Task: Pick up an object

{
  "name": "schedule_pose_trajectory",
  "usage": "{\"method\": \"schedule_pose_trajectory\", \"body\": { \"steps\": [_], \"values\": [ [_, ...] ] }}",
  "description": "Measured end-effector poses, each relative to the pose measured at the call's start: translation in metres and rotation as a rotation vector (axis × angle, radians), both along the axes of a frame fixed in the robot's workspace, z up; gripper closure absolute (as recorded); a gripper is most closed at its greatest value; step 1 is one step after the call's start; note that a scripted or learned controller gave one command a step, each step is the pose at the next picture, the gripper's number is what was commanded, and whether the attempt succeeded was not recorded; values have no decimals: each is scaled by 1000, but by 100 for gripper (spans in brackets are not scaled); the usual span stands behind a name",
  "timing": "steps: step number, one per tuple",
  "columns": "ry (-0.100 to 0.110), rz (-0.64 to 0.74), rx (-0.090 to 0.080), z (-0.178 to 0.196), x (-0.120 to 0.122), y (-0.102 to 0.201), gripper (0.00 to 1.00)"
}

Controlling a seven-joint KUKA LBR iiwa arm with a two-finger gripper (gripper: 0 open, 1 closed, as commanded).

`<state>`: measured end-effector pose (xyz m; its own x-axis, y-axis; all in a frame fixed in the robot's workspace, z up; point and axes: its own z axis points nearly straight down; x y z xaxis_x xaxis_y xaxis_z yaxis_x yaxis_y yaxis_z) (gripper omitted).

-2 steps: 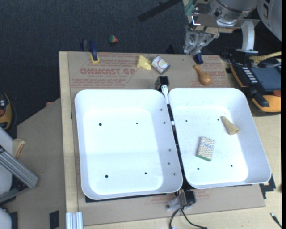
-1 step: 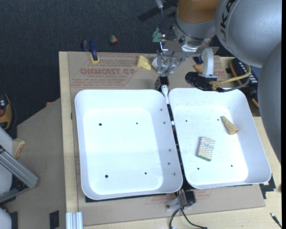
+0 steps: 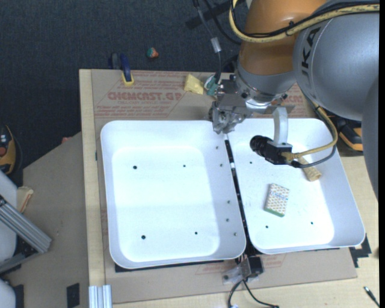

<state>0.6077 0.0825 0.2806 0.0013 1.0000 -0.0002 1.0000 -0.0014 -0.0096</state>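
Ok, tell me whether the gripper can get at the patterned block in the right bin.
Probably yes: the patterned block lies flat on the right bin floor, nothing over or against it. The gripper sits above the bins' divide at the far rim.

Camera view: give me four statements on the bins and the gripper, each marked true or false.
1. The patterned block lies in the view's right bin. True.
2. The gripper hangs over the patterned block. False: it is at the far end of the seam between the two bins.
3. The yellow scrap lies inside a bin. False: it lies on the board beyond them.
4. The arm has an orange band. True.
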Motion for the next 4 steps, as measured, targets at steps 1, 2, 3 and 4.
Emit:
{"method": "schedule_pose_trajectory", "body": {
  "steps": [1,2,3,4],
  "values": [
    [-17,6,2,82,-12,51,100],
    [-1,4,-1,-13,16,80,100],
    [-4,-5,-1,-12,-14,-7,100],
    [-22,6,3,74,19,44,100]
  ]
}}
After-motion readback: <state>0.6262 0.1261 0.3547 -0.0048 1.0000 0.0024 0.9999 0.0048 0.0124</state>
